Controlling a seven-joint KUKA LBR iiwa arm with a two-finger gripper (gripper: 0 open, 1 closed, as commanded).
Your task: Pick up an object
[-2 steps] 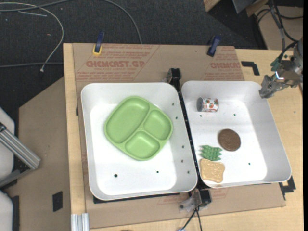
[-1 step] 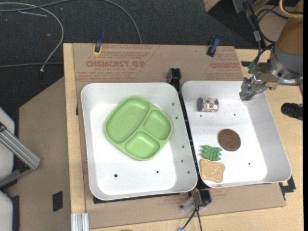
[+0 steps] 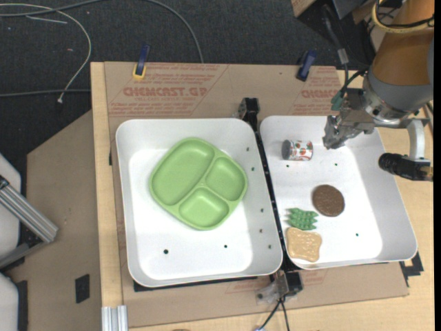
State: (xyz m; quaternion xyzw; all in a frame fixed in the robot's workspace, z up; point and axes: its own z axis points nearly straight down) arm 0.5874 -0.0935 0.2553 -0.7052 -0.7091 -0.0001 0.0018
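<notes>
Camera view, nearest first: toast (image 3: pixel 304 245), leaf (image 3: pixel 301 218) and cookie (image 3: pixel 328 201) lie loose in my right bin (image 3: pixel 386 243), then the can (image 3: pixel 298 150). Beyond it my gripper (image 3: pixel 333 141) hovers just beside it, holding nothing I can see.

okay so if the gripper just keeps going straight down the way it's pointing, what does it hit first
Most likely bare floor of the right bin. The gripper points down at a spot just right of the small can, which lies on its side. Depth is hard to judge from this slant, so it might graze the can.
</notes>
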